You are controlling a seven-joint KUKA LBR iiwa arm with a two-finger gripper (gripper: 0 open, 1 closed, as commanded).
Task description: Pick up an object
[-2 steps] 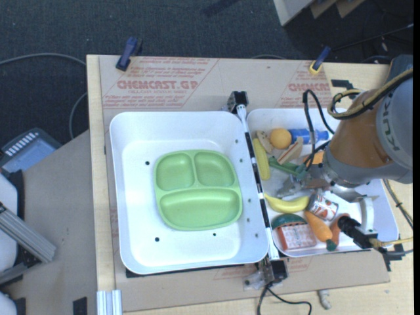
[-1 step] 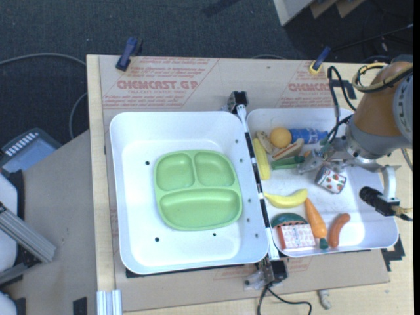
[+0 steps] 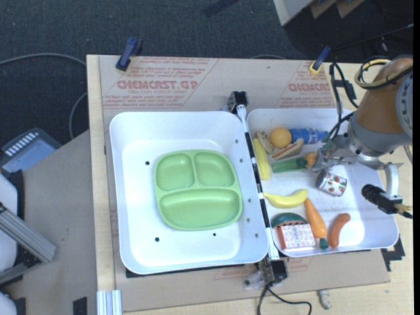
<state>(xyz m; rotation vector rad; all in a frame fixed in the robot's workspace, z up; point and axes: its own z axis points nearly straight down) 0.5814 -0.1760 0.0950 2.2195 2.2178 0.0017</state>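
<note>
Toys (image 3: 295, 205) fill the right bin (image 3: 380, 238) (hand (image 3: 325, 166) above; grip state unclear).

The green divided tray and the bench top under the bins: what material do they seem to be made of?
The green divided tray looks like moulded plastic, matte: uniform colour, rounded compartment edges. The bench top looks like brown cardboard or paper-covered board, judging by the flat tan surface with red printed lettering; which one is unclear.

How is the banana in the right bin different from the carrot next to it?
The banana is yellow; the carrot is orange with a green tip at its lower end. The banana curves and lies crosswise in the bin, while the carrot is straight and runs along it. The banana sits nearer the divider, the carrot just below its right end. Both lie flat in the right bin.
</note>
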